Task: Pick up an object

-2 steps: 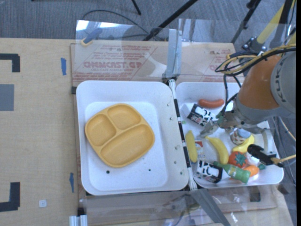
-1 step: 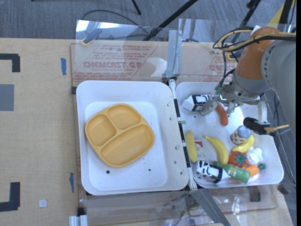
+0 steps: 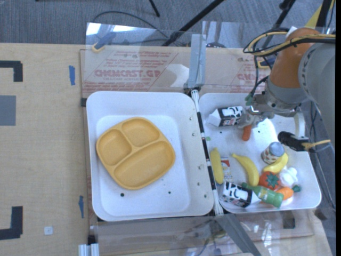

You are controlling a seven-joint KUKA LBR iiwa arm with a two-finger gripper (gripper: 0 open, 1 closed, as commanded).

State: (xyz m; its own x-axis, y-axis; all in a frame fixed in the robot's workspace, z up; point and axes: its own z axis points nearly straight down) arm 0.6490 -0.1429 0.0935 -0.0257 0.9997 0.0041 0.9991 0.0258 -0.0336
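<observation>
left, a yellow tray (image 3: 136, 152) fills 1 bin (image 3: 101, 108); gripper (image 3: 250, 120) jaw state unclear.

Grey carpet floor (image 3: 80, 4) — black stand legs (image 3: 213, 7) — behind a wooden bench (image 3: 42, 143).

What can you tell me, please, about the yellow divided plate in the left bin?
The yellow divided plate is a rounded-square dish that looks like matte plastic, moulded into three compartments: two smaller ones toward the far side and one long one nearer the camera. All three compartments look bare. It lies flat and upright, turned at a slant to the bin's sides, about mid-floor in the left bin. It rests on the bin's floor, with nothing else touching it.
</observation>
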